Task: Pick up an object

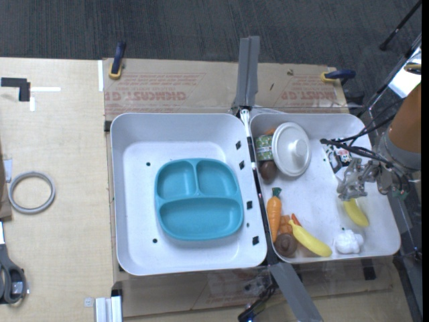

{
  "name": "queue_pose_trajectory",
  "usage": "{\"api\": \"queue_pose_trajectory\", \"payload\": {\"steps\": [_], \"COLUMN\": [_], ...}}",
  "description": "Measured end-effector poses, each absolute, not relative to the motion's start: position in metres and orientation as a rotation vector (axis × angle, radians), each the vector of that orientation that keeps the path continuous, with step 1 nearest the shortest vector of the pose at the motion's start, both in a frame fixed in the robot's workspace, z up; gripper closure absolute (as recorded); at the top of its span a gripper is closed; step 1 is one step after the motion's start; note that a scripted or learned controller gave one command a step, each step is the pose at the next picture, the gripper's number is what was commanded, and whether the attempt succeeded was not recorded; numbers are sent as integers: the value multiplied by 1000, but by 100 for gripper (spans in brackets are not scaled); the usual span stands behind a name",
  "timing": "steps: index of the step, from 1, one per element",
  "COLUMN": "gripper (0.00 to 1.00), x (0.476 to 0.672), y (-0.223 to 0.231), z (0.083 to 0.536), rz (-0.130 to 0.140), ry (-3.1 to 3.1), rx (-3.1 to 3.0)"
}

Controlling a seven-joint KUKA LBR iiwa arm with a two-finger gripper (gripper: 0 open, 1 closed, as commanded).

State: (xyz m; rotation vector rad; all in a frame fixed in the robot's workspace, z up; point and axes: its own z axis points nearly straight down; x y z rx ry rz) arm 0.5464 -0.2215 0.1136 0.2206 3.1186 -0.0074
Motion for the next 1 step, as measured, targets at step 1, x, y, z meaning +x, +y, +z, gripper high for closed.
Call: {"api": "queue_pose_trajectory", "payload": {"steps": [1], "gripper": [0], "x": [546], "y": [-221], "z": [114], "rz": [-7], "ry": [3119], "rx": [220]}}
